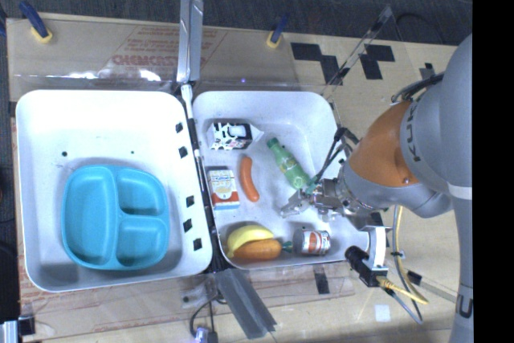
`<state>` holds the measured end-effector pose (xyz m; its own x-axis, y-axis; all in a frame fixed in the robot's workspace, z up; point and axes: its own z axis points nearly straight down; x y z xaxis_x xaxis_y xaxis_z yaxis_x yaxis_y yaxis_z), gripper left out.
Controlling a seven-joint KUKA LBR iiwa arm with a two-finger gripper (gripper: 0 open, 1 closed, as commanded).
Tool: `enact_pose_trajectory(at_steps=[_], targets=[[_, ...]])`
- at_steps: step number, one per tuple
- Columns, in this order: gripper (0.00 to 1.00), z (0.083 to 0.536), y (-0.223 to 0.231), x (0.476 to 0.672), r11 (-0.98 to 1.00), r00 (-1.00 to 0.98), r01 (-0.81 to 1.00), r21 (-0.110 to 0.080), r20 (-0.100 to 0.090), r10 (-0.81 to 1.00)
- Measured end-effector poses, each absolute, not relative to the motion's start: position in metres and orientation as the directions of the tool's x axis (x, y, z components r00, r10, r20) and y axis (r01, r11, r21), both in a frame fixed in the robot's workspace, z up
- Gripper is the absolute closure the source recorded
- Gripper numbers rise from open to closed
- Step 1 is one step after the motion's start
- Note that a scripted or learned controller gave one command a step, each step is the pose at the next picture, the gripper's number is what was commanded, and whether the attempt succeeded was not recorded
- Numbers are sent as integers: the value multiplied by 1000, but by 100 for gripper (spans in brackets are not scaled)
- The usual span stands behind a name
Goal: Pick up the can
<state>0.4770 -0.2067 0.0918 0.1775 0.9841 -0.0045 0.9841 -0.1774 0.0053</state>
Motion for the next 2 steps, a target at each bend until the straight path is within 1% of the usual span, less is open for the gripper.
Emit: enact_pose_trajectory(at_steps=[1,2], targets=[[0,91,-182,480,-298,298,955,1,-1,955],[0,92,-201,477,-324,324,946,4,-3,946]])
